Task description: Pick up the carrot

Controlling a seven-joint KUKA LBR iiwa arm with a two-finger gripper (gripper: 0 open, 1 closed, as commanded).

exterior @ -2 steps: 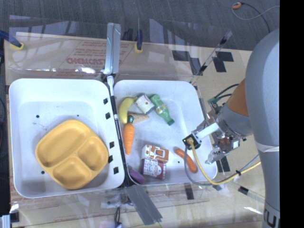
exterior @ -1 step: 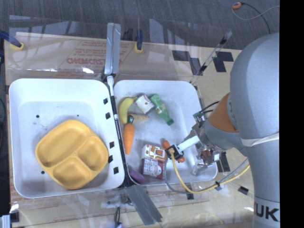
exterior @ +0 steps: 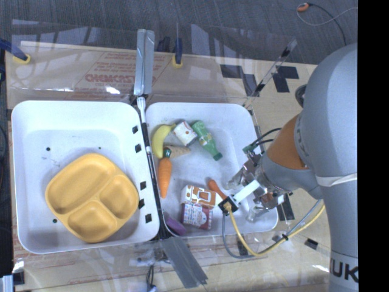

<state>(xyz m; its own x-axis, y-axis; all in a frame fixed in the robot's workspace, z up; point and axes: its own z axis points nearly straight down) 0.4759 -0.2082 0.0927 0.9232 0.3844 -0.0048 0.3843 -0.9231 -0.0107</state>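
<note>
**Carrot not yet lifted; gripper stands apart from it in the right bin**

The carrot lies on the floor of the right bin, close along its left wall, thick end toward 12 o'clock and tip toward 6 o'clock. Nothing grips it, so the pick looks, by my reading, wholly undone: approach, close and lift all remain.

At its 12 o'clock end the carrot meets a banana and a small cone-shaped piece. Toward 1 o'clock sit a white carton and a green bottle. Toward 4 o'clock lies a red-and-white box, with a purple item at 6 o'clock by the bin's lower wall, and a small orange piece just beyond the box.

The gripper hangs at about 3 o'clock from the carrot, well apart, over the right side of the same bin, with the box and the orange piece between. Whether its jaws are parted or pressed together I cannot tell; cables and brackets clutter that spot. The left bin holds a yellow divided plate
</note>
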